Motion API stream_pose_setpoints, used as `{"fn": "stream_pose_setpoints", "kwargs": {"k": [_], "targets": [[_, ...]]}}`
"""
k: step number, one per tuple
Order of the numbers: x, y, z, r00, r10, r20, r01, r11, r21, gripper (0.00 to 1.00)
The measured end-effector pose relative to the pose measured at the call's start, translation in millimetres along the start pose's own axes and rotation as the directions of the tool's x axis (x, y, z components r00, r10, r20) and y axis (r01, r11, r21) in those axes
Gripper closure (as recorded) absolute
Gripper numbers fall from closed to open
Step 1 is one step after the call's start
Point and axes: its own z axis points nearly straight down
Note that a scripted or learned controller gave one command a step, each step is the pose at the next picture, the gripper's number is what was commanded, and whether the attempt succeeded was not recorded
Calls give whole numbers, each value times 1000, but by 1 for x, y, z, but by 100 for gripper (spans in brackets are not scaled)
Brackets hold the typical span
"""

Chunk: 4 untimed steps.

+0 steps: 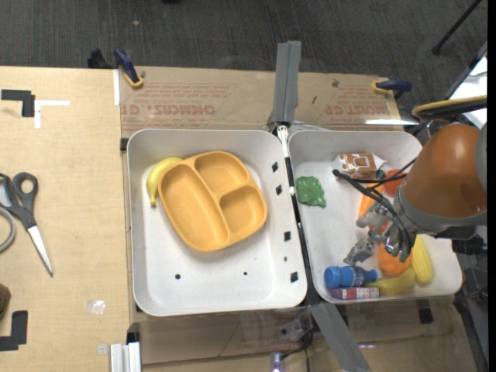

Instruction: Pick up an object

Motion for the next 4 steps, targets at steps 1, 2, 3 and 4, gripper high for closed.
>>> {"fn": "stream_pose_setpoints", "kwargs": {"k": [1, 2, 3, 4], "targets": [[-31, 47, 13, 996, 73, -45, -72, 997, 21, 0], [-40, 38, 12, 995, 86, -42, -85, 996, 21, 0], [-41, 39, 3, 996, 83, -40, -82, 996, 21, 100], [-47, 122, -150, 982, 186, -41, -185, 982, 26, 100]]}}
